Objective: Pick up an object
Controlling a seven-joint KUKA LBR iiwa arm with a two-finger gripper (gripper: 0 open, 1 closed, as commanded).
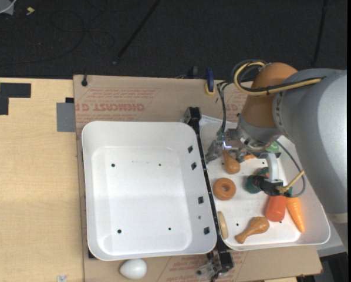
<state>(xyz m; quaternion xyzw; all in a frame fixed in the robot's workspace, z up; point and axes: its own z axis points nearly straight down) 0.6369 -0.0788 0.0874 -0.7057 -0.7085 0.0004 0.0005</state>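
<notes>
In the camera view, the jaws [231, 151] are lowered into the right bin [316, 231] just above a small brown object [231, 166]; their spread cannot be told. A donut [225, 188] lies at six o'clock of it. The grasp approach seems in hand; closing and lifting are called for next

Brown donut [225, 188] flat in right bin [316, 231].

A single fixed camera looks down at a slant from above the bench [29, 175] — near enough to frame both white bins [99, 157]. The arm [316, 116] enters from the right.
</notes>
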